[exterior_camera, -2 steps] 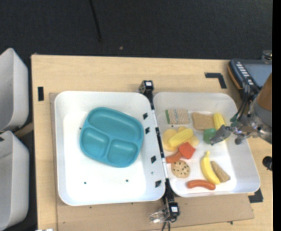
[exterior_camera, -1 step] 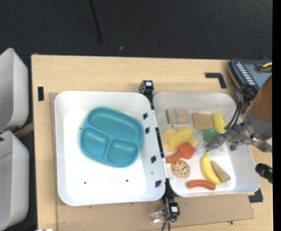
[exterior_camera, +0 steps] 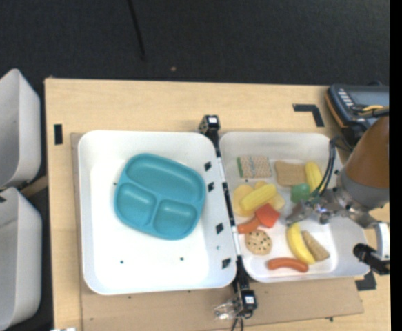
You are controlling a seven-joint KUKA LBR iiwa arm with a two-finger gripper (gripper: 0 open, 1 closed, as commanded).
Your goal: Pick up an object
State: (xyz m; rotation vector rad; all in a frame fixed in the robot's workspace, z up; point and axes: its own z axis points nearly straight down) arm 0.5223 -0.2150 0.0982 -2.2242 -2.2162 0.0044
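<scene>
The right bin (exterior_camera: 283, 141) holds several toy foods: a yellow corn cob (exterior_camera: 258, 196), a red piece (exterior_camera: 267, 216), a chocolate-chip cookie (exterior_camera: 258, 241), a banana (exterior_camera: 296, 243), a brown bread slice (exterior_camera: 316, 247), a red sausage (exterior_camera: 287, 265), a tan toast slice (exterior_camera: 290, 173) and a green piece (exterior_camera: 299, 192). My gripper (exterior_camera: 305, 211) hangs low over the bin's right half, just below the green piece and above the banana. Nothing is visibly held in it. The wrist hides the bin floor behind it.
The left bin (exterior_camera: 90, 254) holds a blue divided plate (exterior_camera: 161, 196). A striped cracker (exterior_camera: 254, 165) and a second yellow piece (exterior_camera: 313, 176) lie at the back of the right bin. A dark device (exterior_camera: 352, 105) sits on the bench at the far right.
</scene>
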